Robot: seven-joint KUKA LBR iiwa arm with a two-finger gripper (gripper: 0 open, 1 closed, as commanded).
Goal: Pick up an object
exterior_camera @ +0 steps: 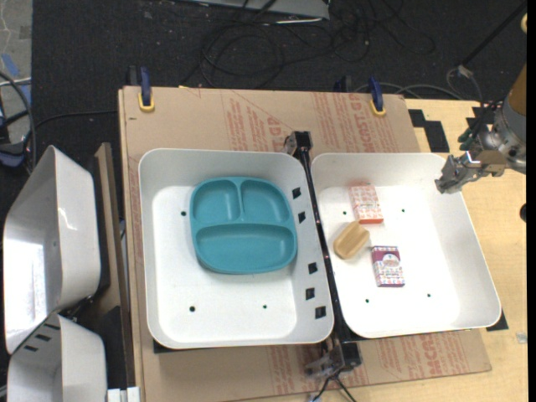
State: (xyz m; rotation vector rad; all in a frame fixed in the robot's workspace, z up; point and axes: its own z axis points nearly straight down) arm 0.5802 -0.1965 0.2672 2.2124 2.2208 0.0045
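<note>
Objects for picking sit in the right bin [435,300]: a pink-and-white small box [366,203] near the bin's upper left, a tan rounded block [352,241] just below it and apparently touching its lower corner, and a purple-and-white small carton [388,266] lower right of the block, slightly apart. Left bin [167,308] holds a teal divided plate [243,226], lying flat, roughly centred, a bit toward the top. Both bins rest side by side on a brown cardboard sheet [251,115] clamped at its far edge by a yellow-tipped clamp [146,99] and another clamp [377,103]; dark carpet with cables [243,36] behind. More white bins [50,241] stacked at far left. Right half and lower part of the right bin are bare floor, objects cluster toward its left side. Gripper [448,178] sits at the right bin's upper right rim, well apart from all three objects; nothing seen between its fingers, and how far they are spread — cannot tell, too small and dark.
</note>
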